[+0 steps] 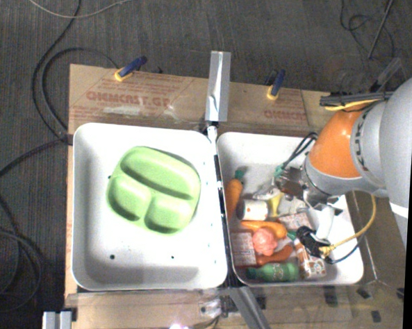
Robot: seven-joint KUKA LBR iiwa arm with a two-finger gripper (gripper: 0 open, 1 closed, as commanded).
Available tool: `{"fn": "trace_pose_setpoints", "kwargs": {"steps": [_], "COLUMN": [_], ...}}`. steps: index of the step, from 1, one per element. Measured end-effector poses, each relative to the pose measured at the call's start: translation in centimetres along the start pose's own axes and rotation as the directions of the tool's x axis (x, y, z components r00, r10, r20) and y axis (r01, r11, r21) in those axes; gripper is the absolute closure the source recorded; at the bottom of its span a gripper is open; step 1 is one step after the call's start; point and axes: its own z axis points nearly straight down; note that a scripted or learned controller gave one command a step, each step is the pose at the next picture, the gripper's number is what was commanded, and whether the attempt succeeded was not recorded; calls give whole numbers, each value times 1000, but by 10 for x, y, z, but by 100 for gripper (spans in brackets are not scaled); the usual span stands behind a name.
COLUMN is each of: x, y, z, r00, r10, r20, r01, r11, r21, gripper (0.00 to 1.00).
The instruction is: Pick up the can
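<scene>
The can (253,210) is a small white cylinder lying on its side with its dark end facing left, in the left-middle of the right bin (262,148). It rests among a pile of food items. The arm comes in from the right, its orange band (338,149) above the bin's far right part. My gripper (287,182) hangs low over the pile, just up and to the right of the can, with its dark wrist parts above it. A small yellow item (276,200) lies between the gripper and the can.
Around the can lie an orange carrot (232,194), a pink-red item (262,239), a green bottle (276,271) and printed packets (242,248). A yellow cable (344,242) loops off the wrist. The left bin (89,257) holds a green compartment tray (154,190).
</scene>
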Motion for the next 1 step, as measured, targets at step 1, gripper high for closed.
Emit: {"fn": "trace_pose_setpoints", "kwargs": {"steps": [1], "x": [-36], "y": [32], "z": [-125], "r00": [988], "r10": [154], "r20": [9], "r01": [-154], "r11": [988], "r21": [29], "gripper": [0]}}
